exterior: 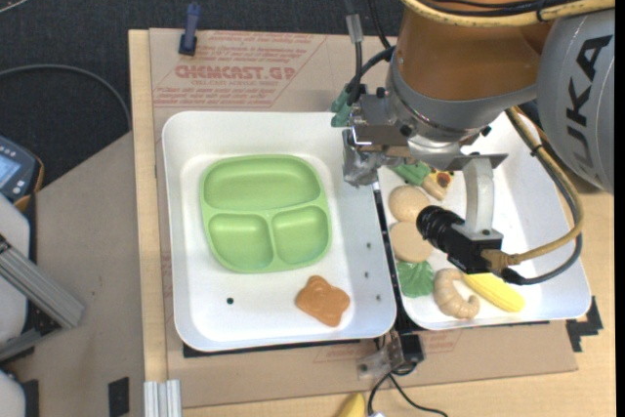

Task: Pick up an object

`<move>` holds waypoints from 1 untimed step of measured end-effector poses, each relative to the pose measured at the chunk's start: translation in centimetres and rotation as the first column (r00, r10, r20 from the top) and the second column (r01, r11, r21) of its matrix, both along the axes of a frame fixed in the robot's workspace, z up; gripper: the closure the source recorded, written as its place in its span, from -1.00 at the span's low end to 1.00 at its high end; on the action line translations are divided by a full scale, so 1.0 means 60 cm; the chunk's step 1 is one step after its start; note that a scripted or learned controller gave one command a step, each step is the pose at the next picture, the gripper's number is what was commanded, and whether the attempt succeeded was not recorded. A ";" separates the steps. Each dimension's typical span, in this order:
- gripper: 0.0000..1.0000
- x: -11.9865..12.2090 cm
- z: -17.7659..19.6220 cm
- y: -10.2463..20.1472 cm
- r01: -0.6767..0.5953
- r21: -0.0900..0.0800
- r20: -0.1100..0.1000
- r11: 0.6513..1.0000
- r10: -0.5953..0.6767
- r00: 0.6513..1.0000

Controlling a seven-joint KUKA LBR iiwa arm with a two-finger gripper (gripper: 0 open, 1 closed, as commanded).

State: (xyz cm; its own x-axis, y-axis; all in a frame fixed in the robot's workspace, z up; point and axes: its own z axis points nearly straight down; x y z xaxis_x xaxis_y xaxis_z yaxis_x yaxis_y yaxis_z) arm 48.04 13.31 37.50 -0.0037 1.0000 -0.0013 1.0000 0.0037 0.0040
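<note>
Toy food pieces, small moulded plastic items [410, 205], lay heaped in the right white bin [552, 200], just below the fingers [366, 166]. They looked light, stiff and slippery; a pinch across a rounded beige piece's narrow middle seemed best. Whether the fingers stood wide or narrow could not be told.

Toy food we see in the right bin

Yellow banana [496, 290] near the front edge; tan pieces [408, 204] and green ones [417, 279] lie beside it.
</note>
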 end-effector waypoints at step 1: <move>1.00 0.001 0.017 0.001 -0.001 0.000 0.001 1.000 0.001 1.000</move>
State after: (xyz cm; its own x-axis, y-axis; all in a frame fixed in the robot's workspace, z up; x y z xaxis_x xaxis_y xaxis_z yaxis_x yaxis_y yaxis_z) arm 48.09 13.36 38.51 -0.0045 1.0000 -0.0015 1.0000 0.0045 0.0053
